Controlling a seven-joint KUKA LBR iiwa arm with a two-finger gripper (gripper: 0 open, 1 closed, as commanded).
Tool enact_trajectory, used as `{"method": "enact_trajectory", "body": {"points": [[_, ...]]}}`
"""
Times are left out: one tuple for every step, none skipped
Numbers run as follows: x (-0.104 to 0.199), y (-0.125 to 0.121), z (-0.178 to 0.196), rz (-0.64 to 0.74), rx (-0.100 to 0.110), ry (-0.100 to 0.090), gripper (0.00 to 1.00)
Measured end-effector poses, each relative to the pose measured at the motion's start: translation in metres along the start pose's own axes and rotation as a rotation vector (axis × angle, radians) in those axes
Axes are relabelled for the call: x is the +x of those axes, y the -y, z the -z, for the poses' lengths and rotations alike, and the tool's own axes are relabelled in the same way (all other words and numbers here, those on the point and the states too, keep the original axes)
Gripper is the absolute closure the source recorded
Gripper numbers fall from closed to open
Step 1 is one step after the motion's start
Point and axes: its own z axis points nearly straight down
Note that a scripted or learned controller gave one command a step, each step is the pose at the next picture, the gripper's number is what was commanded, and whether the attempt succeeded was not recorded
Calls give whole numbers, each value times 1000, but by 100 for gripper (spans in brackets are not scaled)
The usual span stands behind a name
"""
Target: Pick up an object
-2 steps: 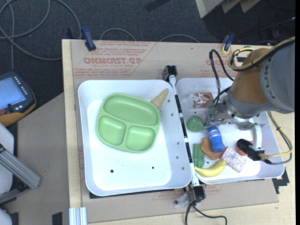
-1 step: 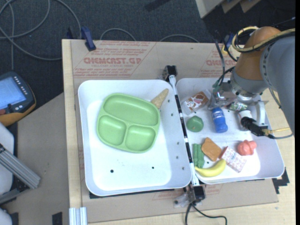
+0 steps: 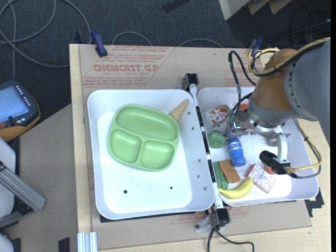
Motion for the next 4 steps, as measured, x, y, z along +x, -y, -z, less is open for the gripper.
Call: {"method": "enact_trajectory", "body": {"points": [[-4, 85, 1, -2, -3, 2, 0], [-4, 85, 10, -3, -5, 1, 100], [28, 100, 154, 1, -5, 1, 100], [28, 101, 152, 0, -2, 1, 0]]}}
